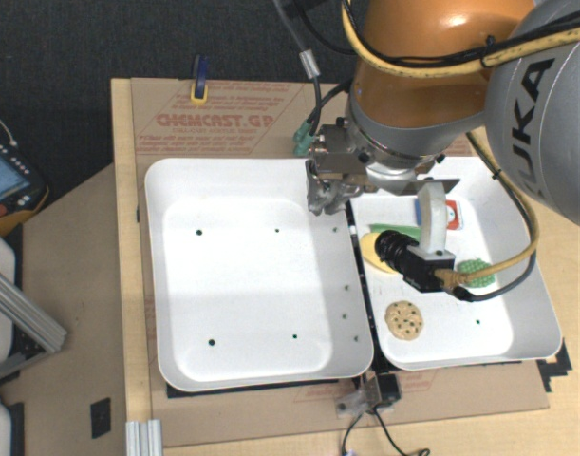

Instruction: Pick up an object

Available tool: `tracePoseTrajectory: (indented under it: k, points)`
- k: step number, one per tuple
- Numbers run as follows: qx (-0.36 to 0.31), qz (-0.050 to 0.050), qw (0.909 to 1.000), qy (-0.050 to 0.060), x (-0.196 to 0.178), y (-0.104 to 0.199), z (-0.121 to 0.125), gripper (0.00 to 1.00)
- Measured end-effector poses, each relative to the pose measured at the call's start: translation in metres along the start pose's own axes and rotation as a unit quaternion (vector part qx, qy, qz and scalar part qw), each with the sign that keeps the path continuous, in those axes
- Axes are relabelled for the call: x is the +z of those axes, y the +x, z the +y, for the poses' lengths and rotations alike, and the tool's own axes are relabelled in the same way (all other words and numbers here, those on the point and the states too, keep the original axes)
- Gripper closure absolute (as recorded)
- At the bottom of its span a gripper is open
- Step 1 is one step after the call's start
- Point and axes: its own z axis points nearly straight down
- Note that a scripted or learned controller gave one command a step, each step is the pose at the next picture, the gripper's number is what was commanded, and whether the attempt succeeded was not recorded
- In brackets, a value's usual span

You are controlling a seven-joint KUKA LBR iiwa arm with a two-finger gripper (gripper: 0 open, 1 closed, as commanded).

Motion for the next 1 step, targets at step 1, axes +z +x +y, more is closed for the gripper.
tracePoseTrajectory:
  k: [1]
  points:
    - [0.004, -0.001, 1.0000, 0.000, -0.0493, -0.0395, -0.0279, 1.00]
